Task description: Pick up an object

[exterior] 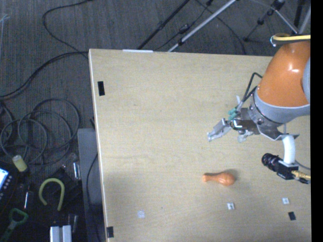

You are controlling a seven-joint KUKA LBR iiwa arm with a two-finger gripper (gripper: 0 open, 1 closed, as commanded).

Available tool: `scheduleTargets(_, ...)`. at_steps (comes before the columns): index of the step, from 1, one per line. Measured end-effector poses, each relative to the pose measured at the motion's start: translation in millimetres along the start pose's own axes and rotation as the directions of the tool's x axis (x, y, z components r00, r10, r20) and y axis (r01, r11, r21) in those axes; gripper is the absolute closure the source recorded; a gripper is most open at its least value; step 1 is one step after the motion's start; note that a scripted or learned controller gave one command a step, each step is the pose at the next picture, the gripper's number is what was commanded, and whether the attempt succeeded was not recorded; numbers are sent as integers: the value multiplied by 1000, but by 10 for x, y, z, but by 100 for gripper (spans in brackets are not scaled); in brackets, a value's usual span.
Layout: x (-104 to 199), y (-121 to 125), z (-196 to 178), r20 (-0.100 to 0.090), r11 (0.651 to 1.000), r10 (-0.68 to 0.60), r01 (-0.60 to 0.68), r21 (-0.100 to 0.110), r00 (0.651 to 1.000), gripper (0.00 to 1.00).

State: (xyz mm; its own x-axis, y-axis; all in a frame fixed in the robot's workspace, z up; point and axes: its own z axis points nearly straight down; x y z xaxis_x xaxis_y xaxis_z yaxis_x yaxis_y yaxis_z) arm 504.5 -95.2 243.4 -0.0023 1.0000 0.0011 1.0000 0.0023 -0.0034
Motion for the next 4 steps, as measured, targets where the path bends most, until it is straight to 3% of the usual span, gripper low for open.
scheduleTargets(1, -865, 230, -299, 2, 982, 190, -190, -2, 982, 0)
scheduleTargets(2, -1243, 919, 243, 3, 990, 141, -141, 0, 990, 0)
scheduleTargets(3, -1174, 1336, 1201, 2, 1000, -21, 21, 0, 1000, 0)
scheduleTargets(4, -1275, 1647, 1583, 5, 992, -129, 129, -3, 992, 0)
